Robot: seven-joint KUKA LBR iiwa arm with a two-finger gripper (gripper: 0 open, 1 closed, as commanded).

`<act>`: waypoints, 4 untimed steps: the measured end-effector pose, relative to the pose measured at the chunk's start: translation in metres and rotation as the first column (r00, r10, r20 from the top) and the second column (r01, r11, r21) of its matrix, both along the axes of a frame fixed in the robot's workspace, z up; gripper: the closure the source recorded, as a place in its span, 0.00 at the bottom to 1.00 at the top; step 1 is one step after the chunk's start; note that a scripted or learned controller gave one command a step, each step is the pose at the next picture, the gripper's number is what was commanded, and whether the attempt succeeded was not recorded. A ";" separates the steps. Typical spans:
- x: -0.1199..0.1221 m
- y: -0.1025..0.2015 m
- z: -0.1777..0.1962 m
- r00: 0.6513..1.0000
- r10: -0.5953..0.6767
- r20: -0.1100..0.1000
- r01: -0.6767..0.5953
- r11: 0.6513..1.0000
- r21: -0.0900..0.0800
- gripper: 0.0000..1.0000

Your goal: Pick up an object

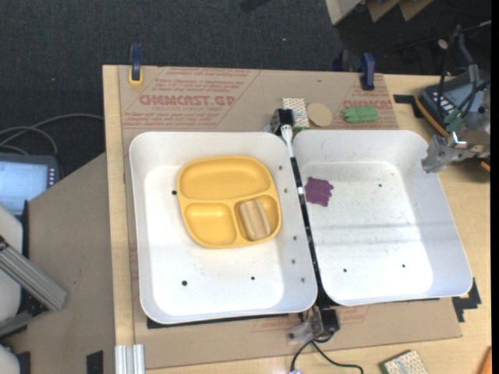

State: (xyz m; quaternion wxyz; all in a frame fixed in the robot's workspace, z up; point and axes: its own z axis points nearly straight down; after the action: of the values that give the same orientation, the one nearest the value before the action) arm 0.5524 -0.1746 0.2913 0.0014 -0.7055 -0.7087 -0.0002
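While the arm sits out at the right edge, the lines from the camera view read like this:

Tabletop (234,92): brown board with red lettering, 2 shallow white bins side by side on it, blue clamps at the far edge.

Left bin (156,287): white, with a yellow divided tray inside, toward its far half.

Yellow tray (222,181): 3 compartments, 1 long one on the far side and 2 smaller ones on the near side.

Tan block (253,218): lying in the tray's near-right compartment, and it looks like a rounded wooden piece.

Right bin (421,271): white, its floor marked with faint dark scuffs.

Purple object (318,190): small, flat and crumpled-looking, resting on the right bin's floor close to the bin's left wall, near the seam between the 2 bins, well apart from the arm.

End effector (438,156): grey, over the right bin's far-right rim, nothing visibly between its fingers; whether the fingers are apart or together, I cannot tell from here.

Far strip of the tabletop: a tan round disc (320,114) and a green object (360,114) lie just beyond the right bin, with a small patterned card (294,105) to the disc's left.

Seam between the bins: a dark cable (300,209) runs along it from far to near.
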 end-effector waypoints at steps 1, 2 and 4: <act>-0.011 -0.053 -0.001 1.000 -0.009 0.004 0.009 1.000 -0.006 1.00; -0.003 -0.017 -0.012 1.000 -0.001 0.000 0.001 1.000 -0.001 1.00; 0.007 -0.050 -0.024 1.000 -0.004 0.016 0.004 1.000 -0.008 1.00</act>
State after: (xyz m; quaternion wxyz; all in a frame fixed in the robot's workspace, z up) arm 0.5590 -0.2249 0.2676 -0.0070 -0.7067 -0.7075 -0.0028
